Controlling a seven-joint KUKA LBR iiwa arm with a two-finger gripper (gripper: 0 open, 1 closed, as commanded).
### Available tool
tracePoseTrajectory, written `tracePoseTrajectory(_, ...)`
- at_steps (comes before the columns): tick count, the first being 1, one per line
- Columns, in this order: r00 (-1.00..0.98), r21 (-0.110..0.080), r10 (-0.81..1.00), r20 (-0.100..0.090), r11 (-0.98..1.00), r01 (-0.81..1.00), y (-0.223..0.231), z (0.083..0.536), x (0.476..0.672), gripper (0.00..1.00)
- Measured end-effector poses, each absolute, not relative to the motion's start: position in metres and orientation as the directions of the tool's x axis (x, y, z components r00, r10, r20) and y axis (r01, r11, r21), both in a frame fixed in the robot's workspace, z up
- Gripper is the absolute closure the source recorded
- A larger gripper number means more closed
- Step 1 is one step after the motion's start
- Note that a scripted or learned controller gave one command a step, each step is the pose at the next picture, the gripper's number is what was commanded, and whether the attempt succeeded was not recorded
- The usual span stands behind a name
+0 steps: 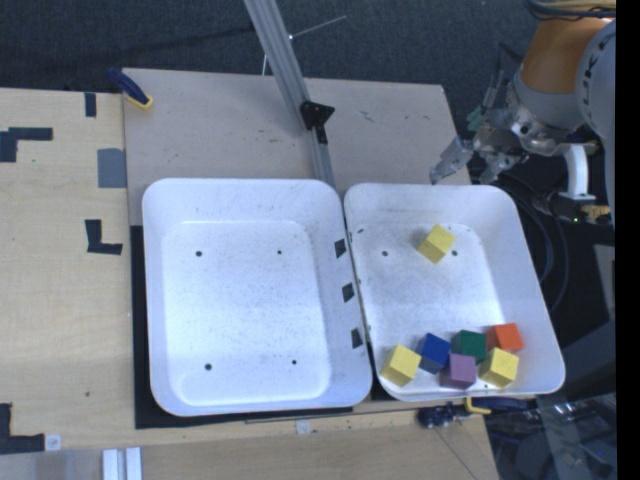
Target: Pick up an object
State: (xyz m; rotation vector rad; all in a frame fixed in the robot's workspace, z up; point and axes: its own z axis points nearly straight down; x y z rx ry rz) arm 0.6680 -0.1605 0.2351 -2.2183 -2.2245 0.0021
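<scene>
Camera view: tool (468,164) above bench (beside bin (520,218))

Pale wooden bench (220,128) bearing two white bins (245,293) (450,288) side by side.

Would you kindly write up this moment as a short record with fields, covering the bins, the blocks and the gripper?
left bin: white, shallow, no blocks visible
right bin: white, holds seven blocks
lone block: yellow block near the bin's far side
near-edge cluster: yellow cube, blue cube, purple cube, green cube, orange cube, yellow corner cube
gripper: beyond the right bin's far edge, holding nothing
</scene>
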Motion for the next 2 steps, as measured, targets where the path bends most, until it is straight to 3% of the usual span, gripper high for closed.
tracePoseTrajectory(1,-0.002,-0.002,1.0,-0.002,0.002,1.0,-0.161,0.235,0.668,0.0)
tracePoseTrajectory(2,-0.003,-0.005,1.0,-0.001,0.003,1.0,-0.158,0.191,0.669,0.0)
